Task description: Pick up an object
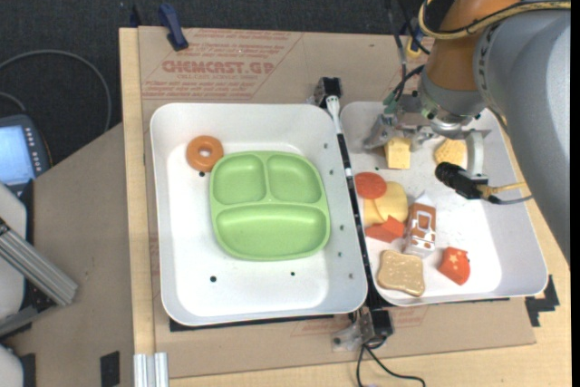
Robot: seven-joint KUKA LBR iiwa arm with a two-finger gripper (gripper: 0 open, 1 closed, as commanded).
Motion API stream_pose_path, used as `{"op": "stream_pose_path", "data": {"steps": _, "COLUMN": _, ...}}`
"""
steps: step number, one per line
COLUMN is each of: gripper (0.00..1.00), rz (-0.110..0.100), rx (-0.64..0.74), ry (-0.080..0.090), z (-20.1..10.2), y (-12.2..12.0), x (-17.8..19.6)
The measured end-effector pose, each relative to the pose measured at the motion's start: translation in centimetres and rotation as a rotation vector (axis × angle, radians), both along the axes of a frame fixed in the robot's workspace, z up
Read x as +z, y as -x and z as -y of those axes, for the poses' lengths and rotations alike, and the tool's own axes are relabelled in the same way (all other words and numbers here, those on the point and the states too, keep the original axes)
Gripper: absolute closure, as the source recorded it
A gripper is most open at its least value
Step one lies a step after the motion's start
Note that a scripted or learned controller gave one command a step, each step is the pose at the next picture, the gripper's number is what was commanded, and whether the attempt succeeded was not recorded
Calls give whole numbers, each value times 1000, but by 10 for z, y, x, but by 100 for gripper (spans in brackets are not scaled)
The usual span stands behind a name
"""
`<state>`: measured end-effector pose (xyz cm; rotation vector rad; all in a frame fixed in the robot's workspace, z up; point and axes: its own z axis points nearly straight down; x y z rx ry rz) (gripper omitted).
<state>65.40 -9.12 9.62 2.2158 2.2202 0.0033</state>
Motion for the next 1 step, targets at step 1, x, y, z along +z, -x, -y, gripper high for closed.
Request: {"op": "stream_pose_path", "data": {"steps": 1, "gripper": 100, "rz": -8, "rx": 3, "ry": -5, "z": -90, "y": 77, "x": 92}}
